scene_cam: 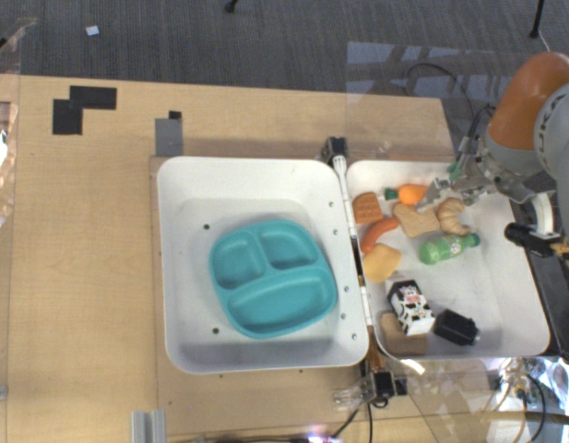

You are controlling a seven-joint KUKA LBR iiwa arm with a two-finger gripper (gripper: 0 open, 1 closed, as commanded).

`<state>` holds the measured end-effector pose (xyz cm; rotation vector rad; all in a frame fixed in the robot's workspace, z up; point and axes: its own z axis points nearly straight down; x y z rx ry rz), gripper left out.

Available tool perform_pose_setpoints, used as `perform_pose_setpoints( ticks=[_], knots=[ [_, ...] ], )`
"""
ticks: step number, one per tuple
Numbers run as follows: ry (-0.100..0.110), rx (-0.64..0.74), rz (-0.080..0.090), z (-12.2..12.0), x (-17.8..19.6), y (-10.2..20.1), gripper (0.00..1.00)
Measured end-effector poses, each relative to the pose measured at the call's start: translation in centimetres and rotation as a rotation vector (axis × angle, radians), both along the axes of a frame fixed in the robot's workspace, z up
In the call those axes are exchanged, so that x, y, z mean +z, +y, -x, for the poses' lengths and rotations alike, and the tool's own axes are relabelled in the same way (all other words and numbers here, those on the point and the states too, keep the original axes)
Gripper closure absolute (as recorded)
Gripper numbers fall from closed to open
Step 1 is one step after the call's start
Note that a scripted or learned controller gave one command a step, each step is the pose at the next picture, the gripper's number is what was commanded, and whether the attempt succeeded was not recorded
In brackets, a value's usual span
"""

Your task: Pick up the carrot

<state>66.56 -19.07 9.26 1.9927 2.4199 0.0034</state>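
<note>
Carrot [378, 232]: it lies in the right bin [505, 289], hard against the left wall near the divider, slanting down-left; it reads as an orange-red tapered piece, though its leaf end cannot be made out.
Crowding: a waffle-like brown piece [366, 208] sits just above the carrot, a yellow wedge [382, 263] just below it and a tan cracker [415, 220] to its right, so the carrot seems hemmed in; a descent from above looks the likeliest way in.
Other items: an orange with a green stem [410, 194], a croissant [450, 214], a green bottle [447, 247], a cow-patterned carton [410, 305] and a black object [455, 328] share the same bin, which serves as the pick source.
Left bin [187, 247]: it carries a teal divided plate [273, 277], lying flat near the middle, probably the drop side for picked things.
End effector [461, 181]: it hovers over the upper part of the right bin, near the croissant and orange, well apart from the carrot; nothing is seen gripped, and how wide it stands cannot be told.
Arm [533, 127]: grey with an orange band, it enters from the right and is cut off by the frame edge.
Hard to read: the tool's tip blends with cables and clear shielding; the carton hides part of a brown thing [399, 332] at the bin's lower edge.
Bench [81, 275]: plain wood, with black markers at the upper left.
</note>
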Motion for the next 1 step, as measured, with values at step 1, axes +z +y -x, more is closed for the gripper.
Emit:
perform_pose_setpoints(
  ticks=[1],
  knots=[
    [0.012, -0.209, 0.003, -0.28, 0.00, 6.30, 0.00]
  ],
)
